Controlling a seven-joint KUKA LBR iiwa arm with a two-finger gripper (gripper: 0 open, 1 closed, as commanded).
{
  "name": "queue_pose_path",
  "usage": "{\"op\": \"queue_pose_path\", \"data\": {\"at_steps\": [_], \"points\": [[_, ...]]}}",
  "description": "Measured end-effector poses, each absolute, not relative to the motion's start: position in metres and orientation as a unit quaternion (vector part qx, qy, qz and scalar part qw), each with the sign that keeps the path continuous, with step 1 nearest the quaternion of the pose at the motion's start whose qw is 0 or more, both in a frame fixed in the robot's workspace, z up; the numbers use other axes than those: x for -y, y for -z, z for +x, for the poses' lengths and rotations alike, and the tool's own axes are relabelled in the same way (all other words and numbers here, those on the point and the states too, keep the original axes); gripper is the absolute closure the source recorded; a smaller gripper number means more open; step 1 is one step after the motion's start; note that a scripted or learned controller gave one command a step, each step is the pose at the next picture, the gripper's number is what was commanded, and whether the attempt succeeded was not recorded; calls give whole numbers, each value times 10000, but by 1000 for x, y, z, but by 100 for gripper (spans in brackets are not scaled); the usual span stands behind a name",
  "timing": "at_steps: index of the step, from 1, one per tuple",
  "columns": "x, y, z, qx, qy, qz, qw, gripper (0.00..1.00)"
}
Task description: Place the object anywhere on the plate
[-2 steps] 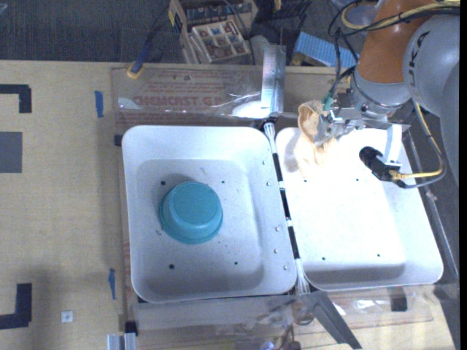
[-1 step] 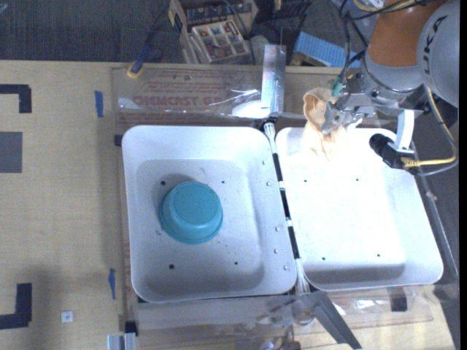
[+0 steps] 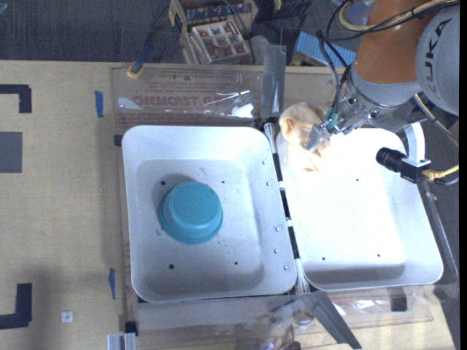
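The blue round plate lies in the left bin, left of its middle. A pale tan, crumpled-looking object rests at the far left corner of the right bin, partly up against the rim. My gripper hangs at the object's right edge, its tip at or just over the tan surface. Glare on the white bin washes out the tip, so contact is unclear. The arm's orange band sits above and to the right.
A ridge where the two bin rims meet runs between object and plate. A black cable end juts over the right bin's far right. Clear plastic wrap lies behind the left bin.
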State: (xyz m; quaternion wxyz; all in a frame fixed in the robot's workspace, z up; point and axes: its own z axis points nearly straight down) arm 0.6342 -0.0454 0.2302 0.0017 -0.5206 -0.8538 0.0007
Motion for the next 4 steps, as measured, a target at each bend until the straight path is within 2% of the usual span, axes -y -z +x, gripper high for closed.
{"op": "queue_pose_path", "data": {"at_steps": [1,2,3,4], "points": [[7,-236,600,9399,-1,-3413,14,100],[-35,-222,568,9889,4,-1488,14,100],[-76,-230,548,10000,8,-16,10,100],[-117,-225,518,10000,5,7,11,100]]}}
